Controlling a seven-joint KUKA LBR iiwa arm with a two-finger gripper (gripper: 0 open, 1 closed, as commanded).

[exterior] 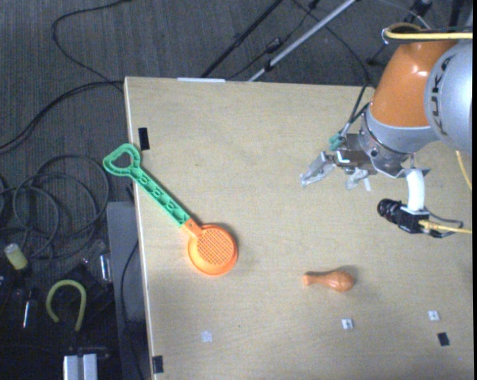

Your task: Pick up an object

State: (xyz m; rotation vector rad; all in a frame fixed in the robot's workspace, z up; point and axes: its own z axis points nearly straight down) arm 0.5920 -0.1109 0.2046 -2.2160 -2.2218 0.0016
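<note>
Candidate object: small orange-tan plastic piece shaped like a drumstick or a gourd (pixel 331 279), lying flat on the pale bench surface (pixel 246 125) toward the lower right of the camera view. Bulbous end to the right, narrow neck to the left. Judged light and rigid, probably hollow toy plastic; smooth and rounded, so likely to roll or squirt out of a pinch on the fat end. Best hold, in my estimate, is across the waist where neck meets bulb, fingers closing across its short axis (the neck alone looks too thin to centre reliably).

Second candidate: a strainer-like toy with a long green perforated plastic handle and a round orange mesh head (pixel 175 210), lying diagonally at the left of the bench, loop end up-left, head down-right. Also light and stiff by appearance. The handle is flat and low, hard to get fingers under; the rim of the head or mid-handle gripped edgewise seems the more workable place.

The two-finger gripper (pixel 333 172) sits above and slightly right of the drumstick piece, well apart from it and well apart from the strainer. Its fingers are spread with nothing between them, pointing left and downward.

Small dark and white marks dot the bench near its lower edge.
</note>
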